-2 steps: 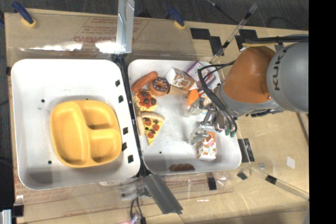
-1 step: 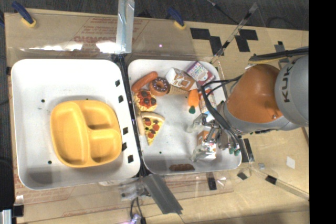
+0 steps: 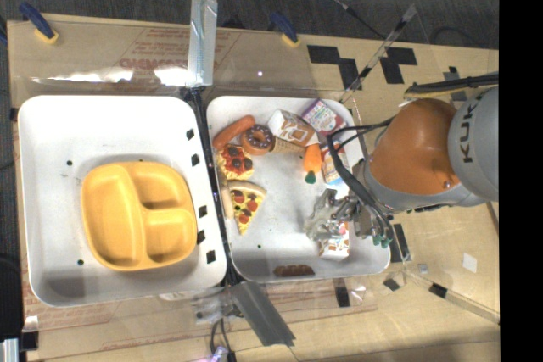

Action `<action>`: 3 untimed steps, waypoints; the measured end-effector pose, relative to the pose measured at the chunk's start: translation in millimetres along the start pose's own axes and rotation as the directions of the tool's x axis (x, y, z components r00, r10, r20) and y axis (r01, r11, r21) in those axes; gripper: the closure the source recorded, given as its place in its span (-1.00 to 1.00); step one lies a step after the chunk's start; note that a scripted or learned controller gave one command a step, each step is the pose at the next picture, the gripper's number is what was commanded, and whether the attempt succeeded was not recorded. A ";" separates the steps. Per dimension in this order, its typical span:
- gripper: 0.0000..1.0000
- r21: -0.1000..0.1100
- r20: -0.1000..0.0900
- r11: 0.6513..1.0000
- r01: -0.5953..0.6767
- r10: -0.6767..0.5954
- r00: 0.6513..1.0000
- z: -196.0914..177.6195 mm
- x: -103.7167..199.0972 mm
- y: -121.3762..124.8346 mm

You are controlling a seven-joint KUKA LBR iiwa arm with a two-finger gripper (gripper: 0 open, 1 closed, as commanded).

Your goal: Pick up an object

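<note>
**Inspector A:** Dark carpet surrounds a cardboard-topped bench (image 3: 254, 47) carrying two white bins. The left bin (image 3: 42, 182) holds a yellow divided tray (image 3: 140, 212). The right bin (image 3: 288, 254) holds toy food.

**Inspector B:** And the gripper (image 3: 339, 220)?

**A:** Low in the right bin's near right corner. I cannot tell whether the jaws stand open or closed; cabling and metalwork blur them.

**B:** Candidate object?

**A:** A small carton (image 3: 336, 247) lies just below the jaws, apparently touching them. A pizza slice (image 3: 246, 204) lies well to their left, a carrot (image 3: 312, 163) above.

**B:** Step in hand?

**A:** I judge it the grasp attempt. The next move calls for a confirmed closure on the carton, then a straight lift clear of the bin wall.
</note>
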State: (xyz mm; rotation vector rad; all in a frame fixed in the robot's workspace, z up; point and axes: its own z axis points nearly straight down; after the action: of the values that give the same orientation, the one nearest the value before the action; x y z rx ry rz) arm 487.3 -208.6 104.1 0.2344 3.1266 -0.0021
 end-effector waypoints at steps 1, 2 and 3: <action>1.00 0.000 0.001 0.998 0.070 -0.070 0.998 -60.2 -112.5 16.2; 1.00 -0.001 -0.003 0.996 -0.085 0.085 0.996 -76.3 -144.4 63.7; 1.00 0.001 -0.003 0.985 -0.172 0.172 0.985 -107.9 -149.3 73.7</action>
State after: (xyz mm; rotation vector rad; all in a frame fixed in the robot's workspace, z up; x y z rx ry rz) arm 645.3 -157.8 212.8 0.5036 3.0976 -0.0015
